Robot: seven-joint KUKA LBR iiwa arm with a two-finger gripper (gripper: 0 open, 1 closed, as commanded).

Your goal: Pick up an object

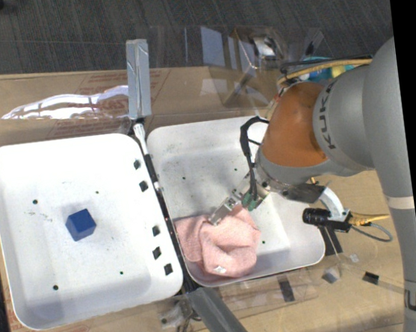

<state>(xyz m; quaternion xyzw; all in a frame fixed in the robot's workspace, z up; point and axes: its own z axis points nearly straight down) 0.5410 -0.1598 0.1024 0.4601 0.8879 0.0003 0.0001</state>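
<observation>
A pink cloth (pixel 219 246) lies crumpled at the near edge of the right bin (pixel 192 156). A blue cube (pixel 80 224) sits in the left bin (pixel 13 170), left of its middle. My gripper (pixel 223 211) reaches down into the right bin from the right, its metal tip at the cloth's upper edge. The tip touches or hovers just over the cloth; I cannot tell which. A small green thing (pixel 251 201) shows by the gripper's body.
A black divider with clips (pixel 157 220) runs between the two bins. The arm's orange band (pixel 290 132) and grey links hang over the right bin's right side. Cardboard (pixel 50 106) lies behind the bins.
</observation>
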